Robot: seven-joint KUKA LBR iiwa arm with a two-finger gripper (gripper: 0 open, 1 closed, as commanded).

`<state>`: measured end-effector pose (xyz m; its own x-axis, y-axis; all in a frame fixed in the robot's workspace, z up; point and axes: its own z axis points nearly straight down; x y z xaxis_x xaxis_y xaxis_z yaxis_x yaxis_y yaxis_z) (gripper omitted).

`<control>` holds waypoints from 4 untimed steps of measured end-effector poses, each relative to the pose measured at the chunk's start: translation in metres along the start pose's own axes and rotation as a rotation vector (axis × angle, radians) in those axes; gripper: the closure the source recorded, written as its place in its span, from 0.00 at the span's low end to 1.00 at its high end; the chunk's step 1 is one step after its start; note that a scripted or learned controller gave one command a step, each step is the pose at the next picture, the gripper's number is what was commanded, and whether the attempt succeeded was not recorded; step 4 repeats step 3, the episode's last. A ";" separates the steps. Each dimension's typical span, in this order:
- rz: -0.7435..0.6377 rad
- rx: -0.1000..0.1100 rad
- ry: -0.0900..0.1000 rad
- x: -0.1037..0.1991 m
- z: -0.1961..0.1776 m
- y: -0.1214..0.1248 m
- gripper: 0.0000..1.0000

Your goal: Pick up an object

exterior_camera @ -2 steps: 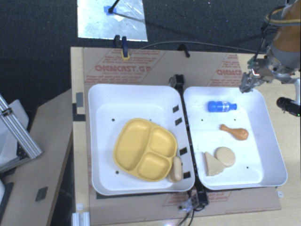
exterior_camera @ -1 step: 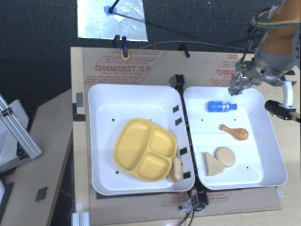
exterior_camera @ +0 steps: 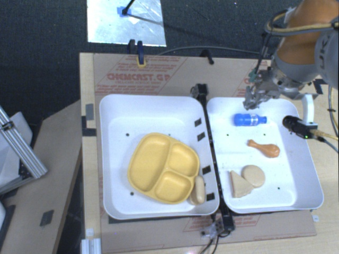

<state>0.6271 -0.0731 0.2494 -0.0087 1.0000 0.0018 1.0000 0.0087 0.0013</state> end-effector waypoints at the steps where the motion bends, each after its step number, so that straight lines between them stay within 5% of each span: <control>1: 0.000 0.001 0.000 0.047 -0.005 -0.016 1.00; 3: -0.001 0.002 0.001 0.150 0.000 -0.053 1.00; 4: -0.001 0.002 0.001 0.150 0.000 -0.053 1.00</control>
